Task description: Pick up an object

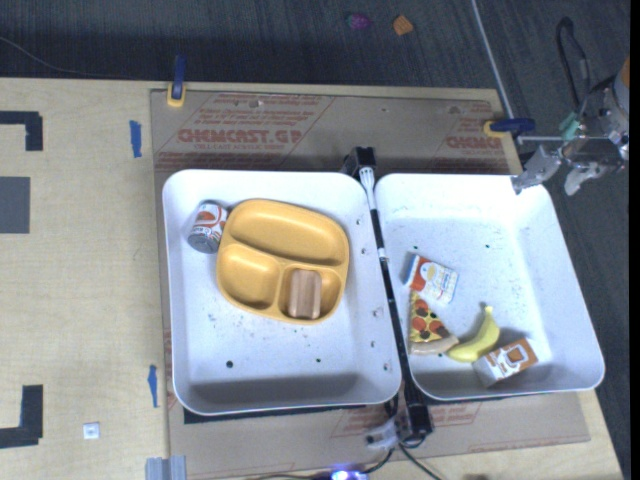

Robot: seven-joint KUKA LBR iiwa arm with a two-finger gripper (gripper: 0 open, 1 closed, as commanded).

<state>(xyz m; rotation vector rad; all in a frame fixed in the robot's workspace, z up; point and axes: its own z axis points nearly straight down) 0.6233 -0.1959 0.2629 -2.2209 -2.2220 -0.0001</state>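
Observation:
My gripper (552,176) hangs over the far right corner of the right bin (560,268), open, with nothing between its fingers (526,176). Well in front of it, in that bin, lie a white and orange packet (432,278), a pizza slice (424,325), a yellow banana (477,336) and a small brown and white carton (505,359). The banana touches both the pizza slice and the carton. All of these sit toward the near left part of the bin, apart from the gripper.
The left bin (200,348) holds a yellow divided tray (275,243) with a brown block (304,293) in one compartment, and a red and white can (207,226) beside it. A black divider (380,258) runs between the bins. A blue clamp (510,125) sits behind the right bin.

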